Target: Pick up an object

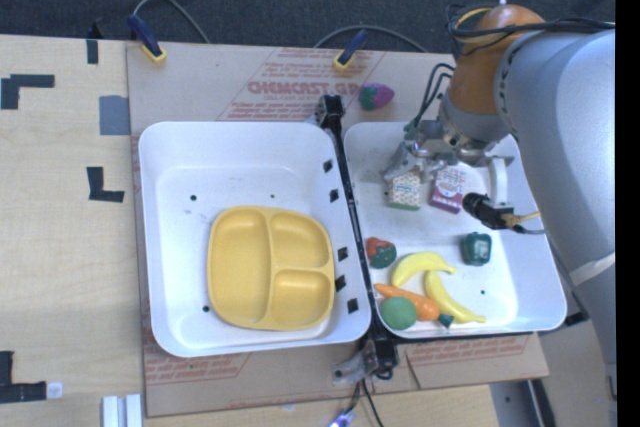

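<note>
Gripper (432, 158) low in right bin (545, 275), far end, directly above small white carton (405, 190) and pink-labelled packet (449, 189). Finger state: cannot tell. Carton likely light, stiff, crushable; best pinched across narrow flat sides, gently.

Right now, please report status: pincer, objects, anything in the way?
Pincer low in right bin, over two small cartons. Grip unconfirmed. Bananas, carrot lie nearer the front. Yellow tray in left bin.

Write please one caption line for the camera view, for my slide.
KUKA arm's pincer hovers over small cartons in the right bin; a yellow divided tray lies in the left bin.
</note>
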`<state>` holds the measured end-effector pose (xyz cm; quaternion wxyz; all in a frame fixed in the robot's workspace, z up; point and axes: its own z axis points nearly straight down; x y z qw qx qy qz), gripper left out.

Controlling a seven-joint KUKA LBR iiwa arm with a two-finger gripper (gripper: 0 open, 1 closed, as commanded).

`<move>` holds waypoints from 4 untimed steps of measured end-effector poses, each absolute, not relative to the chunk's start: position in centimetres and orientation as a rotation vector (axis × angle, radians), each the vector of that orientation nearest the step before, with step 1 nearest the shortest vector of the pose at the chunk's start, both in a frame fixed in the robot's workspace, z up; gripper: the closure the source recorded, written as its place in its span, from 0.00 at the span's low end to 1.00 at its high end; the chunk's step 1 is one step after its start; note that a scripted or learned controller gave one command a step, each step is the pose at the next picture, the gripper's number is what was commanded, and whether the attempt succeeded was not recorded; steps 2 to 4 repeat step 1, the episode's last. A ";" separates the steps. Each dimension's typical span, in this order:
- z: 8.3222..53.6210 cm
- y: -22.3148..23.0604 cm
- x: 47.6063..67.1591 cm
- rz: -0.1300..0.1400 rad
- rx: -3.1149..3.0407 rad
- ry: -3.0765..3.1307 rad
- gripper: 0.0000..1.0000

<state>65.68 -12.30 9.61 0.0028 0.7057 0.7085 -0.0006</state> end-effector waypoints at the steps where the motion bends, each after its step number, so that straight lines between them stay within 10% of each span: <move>1: 18.5 -3.0 62.3 0.004 2.217 2.225 1.00; 4: 18.5 -3.0 62.3 0.004 2.217 2.225 1.00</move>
